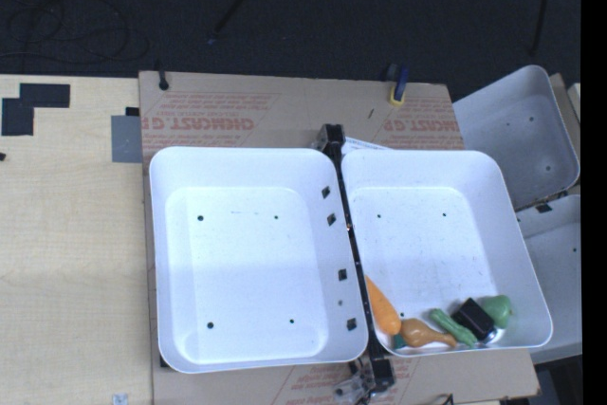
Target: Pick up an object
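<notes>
Several small objects lie bunched in the near corner of the right bin [493,194]. An orange carrot-shaped piece [381,305] leans along the bin's left wall. Beside it sits a tan, pear-like piece [423,333]. A long green piece [451,325] lies to its right, then a small black block [474,319] and a round green piece [497,307] at the right end.
The left bin [171,204] stands beside the right one, joined by a black clamp strip [343,242]. Both rest on a brown cardboard sheet [285,114] on a light wooden bench [66,251]. A grey metal panel [522,133] rises at the right.
</notes>
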Controlling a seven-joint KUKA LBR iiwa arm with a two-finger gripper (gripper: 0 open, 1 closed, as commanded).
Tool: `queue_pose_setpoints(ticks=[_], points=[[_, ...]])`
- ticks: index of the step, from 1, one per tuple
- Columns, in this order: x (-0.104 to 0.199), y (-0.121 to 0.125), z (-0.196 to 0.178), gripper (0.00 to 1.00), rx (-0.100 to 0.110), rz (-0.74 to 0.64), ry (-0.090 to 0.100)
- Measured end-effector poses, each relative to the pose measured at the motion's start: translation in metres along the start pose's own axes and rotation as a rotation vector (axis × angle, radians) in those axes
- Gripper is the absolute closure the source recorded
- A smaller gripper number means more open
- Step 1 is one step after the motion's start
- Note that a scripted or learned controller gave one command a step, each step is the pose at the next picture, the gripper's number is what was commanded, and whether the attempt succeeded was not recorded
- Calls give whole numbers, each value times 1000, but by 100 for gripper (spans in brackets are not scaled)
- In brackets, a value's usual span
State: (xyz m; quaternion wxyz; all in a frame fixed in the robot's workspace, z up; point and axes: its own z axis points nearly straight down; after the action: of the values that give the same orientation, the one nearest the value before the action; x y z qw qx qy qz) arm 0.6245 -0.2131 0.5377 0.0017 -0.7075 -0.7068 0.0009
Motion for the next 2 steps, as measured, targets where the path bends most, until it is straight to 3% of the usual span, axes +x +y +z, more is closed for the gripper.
queue_pose_setpoints(ticks=[1, 2], points=[[1, 13, 0, 100, -2, -5, -2], [1, -3, 0, 100, 1, -1, 0]])
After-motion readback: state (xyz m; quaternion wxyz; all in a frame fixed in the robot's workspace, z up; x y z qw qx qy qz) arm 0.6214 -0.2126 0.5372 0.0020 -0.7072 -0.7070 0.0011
